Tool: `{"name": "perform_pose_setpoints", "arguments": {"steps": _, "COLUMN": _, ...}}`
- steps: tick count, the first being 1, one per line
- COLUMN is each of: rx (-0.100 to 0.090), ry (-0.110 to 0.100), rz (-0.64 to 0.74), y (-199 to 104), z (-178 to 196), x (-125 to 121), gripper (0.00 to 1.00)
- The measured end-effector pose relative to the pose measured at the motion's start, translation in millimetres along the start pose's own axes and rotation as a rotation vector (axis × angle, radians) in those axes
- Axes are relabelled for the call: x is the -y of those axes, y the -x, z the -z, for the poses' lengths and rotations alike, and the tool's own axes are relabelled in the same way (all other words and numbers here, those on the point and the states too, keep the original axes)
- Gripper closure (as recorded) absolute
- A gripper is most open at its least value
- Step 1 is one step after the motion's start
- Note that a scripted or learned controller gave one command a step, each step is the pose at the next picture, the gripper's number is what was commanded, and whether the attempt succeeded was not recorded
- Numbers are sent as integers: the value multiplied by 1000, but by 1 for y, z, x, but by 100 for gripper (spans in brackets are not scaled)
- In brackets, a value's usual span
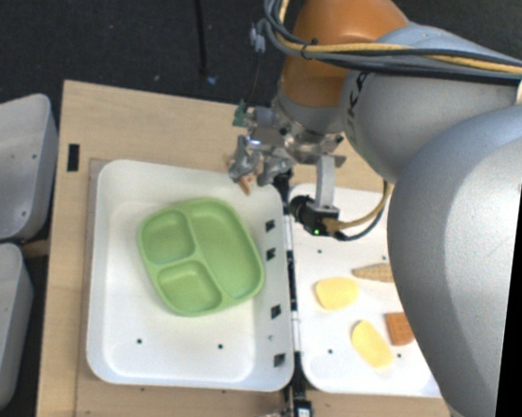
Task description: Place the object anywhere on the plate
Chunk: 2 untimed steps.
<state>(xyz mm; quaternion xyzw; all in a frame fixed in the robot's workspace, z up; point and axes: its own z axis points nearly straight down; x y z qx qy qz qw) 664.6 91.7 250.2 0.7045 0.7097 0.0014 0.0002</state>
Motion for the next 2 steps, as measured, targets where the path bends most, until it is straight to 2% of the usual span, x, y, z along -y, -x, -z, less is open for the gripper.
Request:
{"name": "perform_pose_setpoints", "arguments": {"steps": 1, "rx": 1, "ry": -4, "rz": -1, "y": -50, "z": -6, "x": 15, "gripper": 100}}
{"name": "perform_pose_setpoints", "arguments": {"steps": 2, "rx": 2, "ry": -4, "rz": -5, "y": -47, "z": -6, "x": 14, "gripper": 0}}
